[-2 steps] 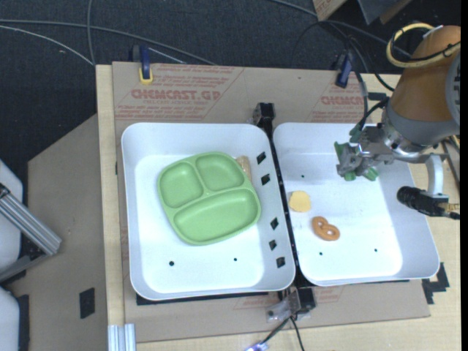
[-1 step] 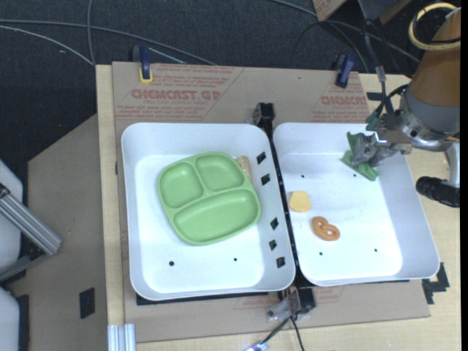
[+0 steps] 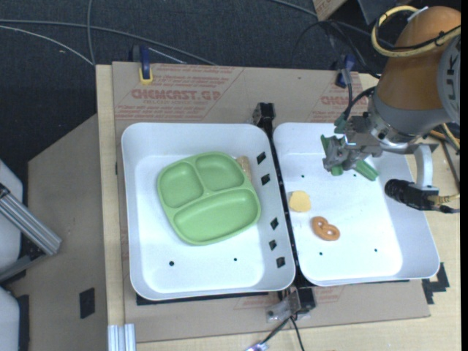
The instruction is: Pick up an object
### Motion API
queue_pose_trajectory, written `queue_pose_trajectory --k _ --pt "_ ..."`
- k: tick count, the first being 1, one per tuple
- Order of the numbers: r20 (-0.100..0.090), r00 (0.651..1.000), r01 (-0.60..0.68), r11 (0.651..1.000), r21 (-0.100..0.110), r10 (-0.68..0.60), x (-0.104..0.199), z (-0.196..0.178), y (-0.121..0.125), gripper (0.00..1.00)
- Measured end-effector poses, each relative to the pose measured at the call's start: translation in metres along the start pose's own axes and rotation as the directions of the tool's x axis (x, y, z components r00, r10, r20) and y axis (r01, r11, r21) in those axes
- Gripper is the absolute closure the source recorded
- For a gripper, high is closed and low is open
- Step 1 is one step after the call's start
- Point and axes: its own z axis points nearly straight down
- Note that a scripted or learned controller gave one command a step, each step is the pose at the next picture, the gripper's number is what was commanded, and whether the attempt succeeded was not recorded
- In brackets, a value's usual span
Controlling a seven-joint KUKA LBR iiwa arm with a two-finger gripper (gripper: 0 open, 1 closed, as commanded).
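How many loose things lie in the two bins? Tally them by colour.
Green: 2, a divided green plastic plate and a small green piece by the gripper
Yellow: 1, a round yellow piece
Orange: 1, an orange pretzel-shaped piece
Total: 4

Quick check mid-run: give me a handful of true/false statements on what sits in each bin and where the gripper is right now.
1. The green divided plate lies in the left bin. True.
2. The pretzel is in the left bin. False: it lies in the right bin.
3. The gripper is over the right bin. True.
4. The small yellow piece rests on the green divided plate. False: it lies on the right bin's floor, near the divider, apart from the pretzel.
5. A green object lies by the gripper in the right bin. True.
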Motion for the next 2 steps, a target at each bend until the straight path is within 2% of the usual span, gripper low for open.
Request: queue_pose_trajectory --k 1,2 --pt "0.0 1.0 0.0 1.0 0.002 0.0 0.05 0.013 -0.01 1.0" --pt "-0.001 1.0 0.002 1.0 -0.002 -0.002 0.107 0.006 -0.014 1.0"
